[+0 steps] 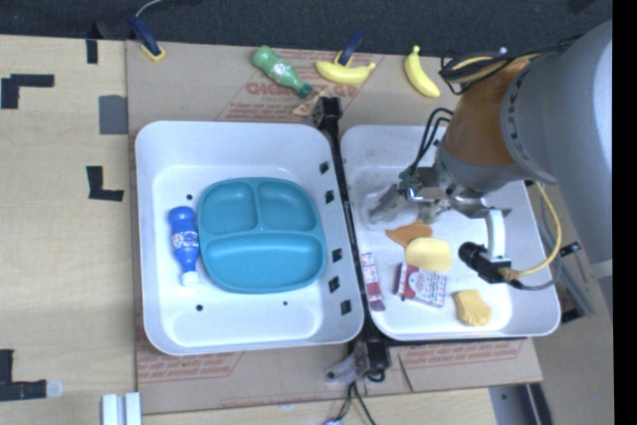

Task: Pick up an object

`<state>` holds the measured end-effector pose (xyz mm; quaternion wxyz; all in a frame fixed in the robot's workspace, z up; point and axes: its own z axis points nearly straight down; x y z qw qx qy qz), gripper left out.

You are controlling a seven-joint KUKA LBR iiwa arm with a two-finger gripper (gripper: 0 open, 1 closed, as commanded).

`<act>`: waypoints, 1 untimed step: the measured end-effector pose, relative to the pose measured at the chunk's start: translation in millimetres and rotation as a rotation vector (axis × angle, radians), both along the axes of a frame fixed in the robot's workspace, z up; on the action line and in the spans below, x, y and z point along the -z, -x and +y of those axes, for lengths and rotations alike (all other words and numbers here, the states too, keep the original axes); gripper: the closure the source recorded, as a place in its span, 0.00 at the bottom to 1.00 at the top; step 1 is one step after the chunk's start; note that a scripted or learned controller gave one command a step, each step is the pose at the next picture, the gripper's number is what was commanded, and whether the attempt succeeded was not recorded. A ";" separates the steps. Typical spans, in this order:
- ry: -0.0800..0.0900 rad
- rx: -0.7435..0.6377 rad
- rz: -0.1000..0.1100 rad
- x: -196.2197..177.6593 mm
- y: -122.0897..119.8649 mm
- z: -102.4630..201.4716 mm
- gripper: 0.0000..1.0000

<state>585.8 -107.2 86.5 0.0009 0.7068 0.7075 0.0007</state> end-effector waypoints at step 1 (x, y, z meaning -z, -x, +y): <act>0.002 0.000 -0.004 -0.3 34.8 -1.2 0.00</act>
